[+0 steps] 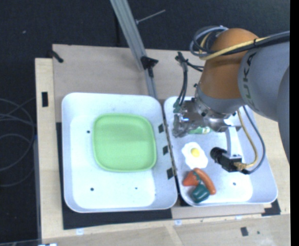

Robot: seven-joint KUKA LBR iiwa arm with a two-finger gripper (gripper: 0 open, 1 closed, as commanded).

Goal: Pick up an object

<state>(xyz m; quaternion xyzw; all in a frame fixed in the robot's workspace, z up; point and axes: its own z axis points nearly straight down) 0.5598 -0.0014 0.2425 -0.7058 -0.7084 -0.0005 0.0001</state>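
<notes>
My gripper (pixel 182 125) hangs low over the far left part of the right bin (pixel 262 186), close to the wall it shares with the left bin. A small pale green thing (pixel 200 130) lies just right of the gripper, partly hidden by the wrist. A toy fried egg (pixel 194 155) lies a little in front of the gripper. Nearer the front edge sit an orange and red sausage-like toy (pixel 199 177) and a dark green piece (pixel 200 193), touching each other.
A square green plate (pixel 124 142) lies in the middle of the left bin (pixel 78 188). A grey metal post (pixel 130 32) rises slanting from behind the bins. The arm's bulk covers the far right part of the right bin.
</notes>
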